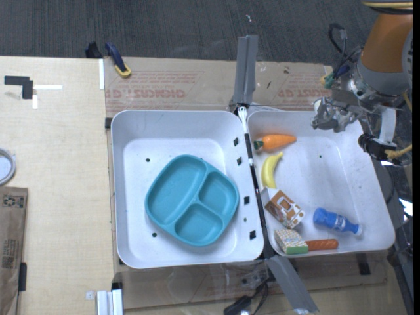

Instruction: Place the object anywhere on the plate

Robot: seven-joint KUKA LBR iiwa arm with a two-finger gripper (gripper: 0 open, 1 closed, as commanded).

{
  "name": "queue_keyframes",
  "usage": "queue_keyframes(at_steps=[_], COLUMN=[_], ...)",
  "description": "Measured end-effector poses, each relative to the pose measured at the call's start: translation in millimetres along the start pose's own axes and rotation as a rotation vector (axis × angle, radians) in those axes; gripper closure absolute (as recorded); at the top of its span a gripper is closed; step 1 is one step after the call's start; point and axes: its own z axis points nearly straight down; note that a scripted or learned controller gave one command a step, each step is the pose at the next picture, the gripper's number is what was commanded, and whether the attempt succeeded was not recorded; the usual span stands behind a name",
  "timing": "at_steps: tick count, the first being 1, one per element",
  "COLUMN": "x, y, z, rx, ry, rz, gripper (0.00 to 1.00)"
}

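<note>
A blue three-compartment plate (191,200) lies in the left bin (125,176). The right bin (367,176) holds a carrot (277,140), a yellow banana (270,169), a small brown-and-white carton (285,209), a blue bottle (336,221), a sandwich-like block (289,241) and a red sausage (321,245). My gripper (326,119) hangs over the right bin's far right corner, above and to the right of the carrot. Nothing shows between its fingers.
A grey divider post (245,71) stands behind the seam between the bins. A blue-and-yellow clamp (117,60) sits at the back left on cardboard. A roll of tape (4,167) and a brown box (12,238) lie on the bench at the left.
</note>
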Motion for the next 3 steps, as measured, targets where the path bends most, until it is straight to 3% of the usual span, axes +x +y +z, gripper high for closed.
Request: queue_keyframes(at_steps=[1, 2, 3], x=[94.3, 157.7, 217.5], y=[-16.7, -75.8, -127.8], z=[32.0, 31.8, -4.2], rx=[0.001, 0.002, 0.001], ry=[0.001, 0.000, 0.000], rz=[-0.055, 0.041, 0.083], gripper=[1.00, 1.00, 1.00])
